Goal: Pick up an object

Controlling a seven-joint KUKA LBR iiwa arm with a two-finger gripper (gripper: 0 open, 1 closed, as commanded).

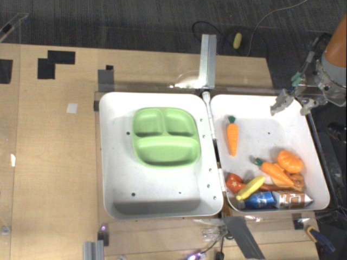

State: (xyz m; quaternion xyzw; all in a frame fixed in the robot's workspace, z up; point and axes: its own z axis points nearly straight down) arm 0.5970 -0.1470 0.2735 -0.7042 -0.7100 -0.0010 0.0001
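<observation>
Hovering at the frame's upper right, the hand [292, 101] hangs with fingers apart, gripping nothing; best to drop straight over the lone carrot [232, 136] lying clear mid-right bin [320, 161].

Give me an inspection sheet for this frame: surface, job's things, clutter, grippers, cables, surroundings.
Surface: wooden bench bearing two white bins side by side.
Job's things: right bin holds a lone carrot; second carrot, orange fruit, tomato, banana and a blue-brown packet heaped at its near edge.
Clutter: green divided plate in the left bin.
Grippers: gripper over the right bin's far right corner, jaws open, nothing between them.
Cables: thin cable on the floor.
Surroundings: dark carpet.
</observation>
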